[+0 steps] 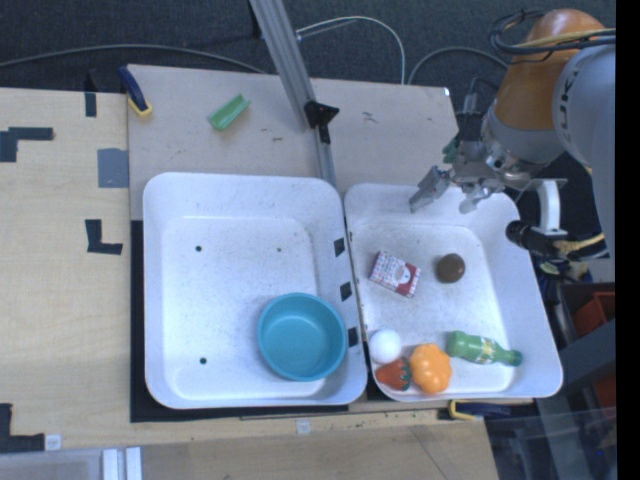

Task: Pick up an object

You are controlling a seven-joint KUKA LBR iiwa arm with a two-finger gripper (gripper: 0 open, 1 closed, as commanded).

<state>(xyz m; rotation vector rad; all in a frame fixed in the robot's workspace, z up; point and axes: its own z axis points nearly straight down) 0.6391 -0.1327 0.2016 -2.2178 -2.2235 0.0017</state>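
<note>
Orange pepper (431,367) sits at six o'clock, light and slick, best pinched across its middle, while the hand (447,190) hovers spread at twelve.

In the right bin lay a red carton (394,274), tilted, near the middle, with a brown ball (450,267) just beside it to the right. Along the near edge sat a white egg (385,345), a red strawberry (393,374) touching an orange pepper (431,367), and a green bottle (482,349) on its side. A blue bowl (301,336) stood upright in the left bin's near right corner.
</note>
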